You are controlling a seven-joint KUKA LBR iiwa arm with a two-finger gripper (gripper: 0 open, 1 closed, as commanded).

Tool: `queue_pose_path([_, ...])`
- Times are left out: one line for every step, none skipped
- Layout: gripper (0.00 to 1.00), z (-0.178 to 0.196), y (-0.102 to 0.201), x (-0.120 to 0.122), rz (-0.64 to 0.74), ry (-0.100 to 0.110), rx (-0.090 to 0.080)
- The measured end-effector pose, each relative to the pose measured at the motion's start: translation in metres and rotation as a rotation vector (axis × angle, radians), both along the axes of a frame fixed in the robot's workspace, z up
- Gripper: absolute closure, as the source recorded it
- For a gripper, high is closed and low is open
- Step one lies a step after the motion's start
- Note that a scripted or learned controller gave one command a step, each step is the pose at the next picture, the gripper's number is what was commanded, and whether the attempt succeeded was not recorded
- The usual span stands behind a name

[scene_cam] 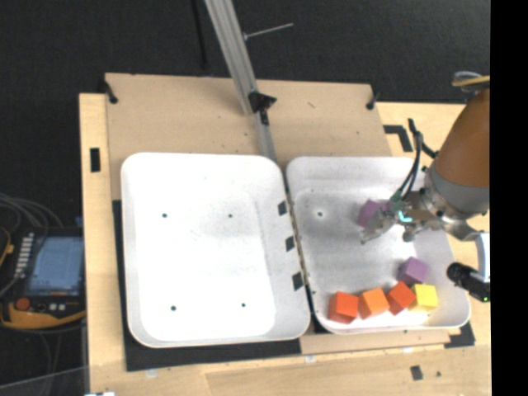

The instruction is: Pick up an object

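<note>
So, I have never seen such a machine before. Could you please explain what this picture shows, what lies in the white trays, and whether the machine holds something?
The picture comes from one camera fixed above a bench, looking down at a slant. The grey and orange shape at the right is a robot arm; at its end is a gripper, a two-finger hand. Two shallow white bins stand side by side: the left bin and the right bin. In the right bin lie small blocks: a purple block just beside the gripper, another purple block, and, along the near wall, a row of orange blocks ending in a yellow block. Whether the gripper holds the nearby purple block cannot be told from here.
</note>
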State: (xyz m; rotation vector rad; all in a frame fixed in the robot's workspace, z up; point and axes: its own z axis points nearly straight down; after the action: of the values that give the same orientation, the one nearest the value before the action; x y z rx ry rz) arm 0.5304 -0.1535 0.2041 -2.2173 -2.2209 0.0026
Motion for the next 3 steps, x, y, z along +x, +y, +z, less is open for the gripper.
queue_pose_path([0.00,0.002,0.000,0.001,-0.002,-0.005,-0.002])
queue_pose_path([0.00,-0.041,0.004,-0.001,-0.004,0.001,-0.001])
queue_pose_path([0.00,-0.082,0.005,0.000,-0.005,-0.001,-0.001])
